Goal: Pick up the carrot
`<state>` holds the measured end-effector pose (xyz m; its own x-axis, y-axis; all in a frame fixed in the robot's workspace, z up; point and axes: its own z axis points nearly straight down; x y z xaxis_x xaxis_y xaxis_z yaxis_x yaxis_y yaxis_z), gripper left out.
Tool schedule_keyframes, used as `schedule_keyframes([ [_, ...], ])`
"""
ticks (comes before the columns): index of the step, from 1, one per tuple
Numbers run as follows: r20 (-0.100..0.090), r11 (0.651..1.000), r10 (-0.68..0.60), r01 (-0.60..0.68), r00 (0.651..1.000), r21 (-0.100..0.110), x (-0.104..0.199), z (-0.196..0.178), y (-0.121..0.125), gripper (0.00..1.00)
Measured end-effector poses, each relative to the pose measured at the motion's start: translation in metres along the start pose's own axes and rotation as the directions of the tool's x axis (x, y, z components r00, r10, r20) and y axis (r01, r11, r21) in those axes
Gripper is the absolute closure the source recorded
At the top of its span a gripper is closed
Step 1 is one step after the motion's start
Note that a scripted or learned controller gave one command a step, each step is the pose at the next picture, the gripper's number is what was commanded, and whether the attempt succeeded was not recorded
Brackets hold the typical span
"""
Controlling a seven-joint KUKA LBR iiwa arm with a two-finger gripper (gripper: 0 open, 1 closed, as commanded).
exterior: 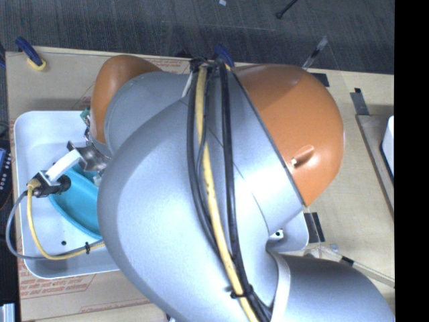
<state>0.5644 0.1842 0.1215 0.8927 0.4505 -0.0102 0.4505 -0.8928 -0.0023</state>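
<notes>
The hand [90, 154] sits low over the left bin [27, 129], mostly tucked behind the arm [201, 200], so I cannot tell what state it is in or whether it has anything. A white connector [59, 168] sticks out from it toward the left, with a yellow cable [33, 233] looping down across the bin floor. Just below that lies a blue thing [79, 203], partly covered by the arm. The carrot cannot be made out anywhere; the arm's grey bulk and orange band [295, 133] hide most of both bins. Bare counter [362, 200] shows at right.
</notes>
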Motion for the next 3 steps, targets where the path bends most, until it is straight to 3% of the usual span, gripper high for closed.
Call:
schedule_keyframes([
  [1, -0.003, 0.974, -0.228, 0.228, 0.974, 0.002, 0.001, -0.006, 0.070, 1.00],
  [2, -0.003, 0.997, -0.078, 0.078, 0.997, 0.004, 0.005, -0.032, 0.085, 1.00],
  [3, -0.008, 0.988, 0.157, -0.157, 0.988, 0.001, -0.007, -0.111, 0.101, 1.00],
])
